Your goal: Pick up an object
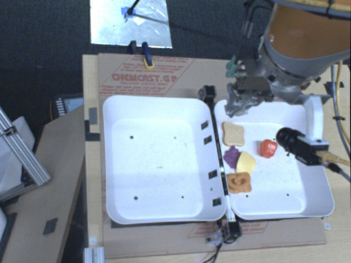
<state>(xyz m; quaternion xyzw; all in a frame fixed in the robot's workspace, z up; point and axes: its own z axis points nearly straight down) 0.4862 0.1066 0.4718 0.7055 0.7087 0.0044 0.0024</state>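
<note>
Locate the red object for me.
In the camera view, the red object lies in the right bin, near its middle, just right of the yellow piece and below-right of the toast slice.

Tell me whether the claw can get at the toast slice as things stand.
Probably yes. The claw hangs over the right bin just beyond the toast slice, whose top lies bare with nothing on it. The bin's wall close beside the slice might crowd the grasp.

Robotics lab: white bins (159, 163) on cardboard-topped bench (143, 76) (aluminium framing (23, 153) beside)
</note>
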